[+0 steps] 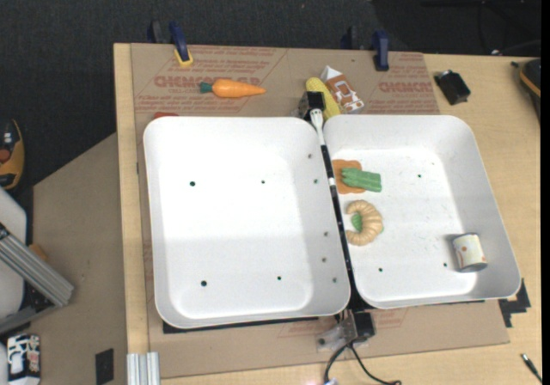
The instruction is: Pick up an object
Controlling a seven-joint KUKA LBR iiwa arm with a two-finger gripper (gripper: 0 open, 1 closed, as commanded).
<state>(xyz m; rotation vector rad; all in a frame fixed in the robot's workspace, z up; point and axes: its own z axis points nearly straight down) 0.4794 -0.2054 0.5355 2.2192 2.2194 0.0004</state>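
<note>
1. Rig hardware at the frame edges: a ribbed silver aluminium rail (34,273) at the left, cannot tell what it belongs to.
2. Black cable (354,359) with a small black connector block at the bench's (129,203) near edge.
3. Two blue clamps (180,46) on the far edge.

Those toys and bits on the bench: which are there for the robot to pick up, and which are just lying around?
For picking, in the right bin:
- orange and green toy
- bagel-like ring
- small white can

Just lying about, outside the bins:
- toy carrot
- yellow and white clutter at the bins' top edge
- blue clamps
- black block
</note>
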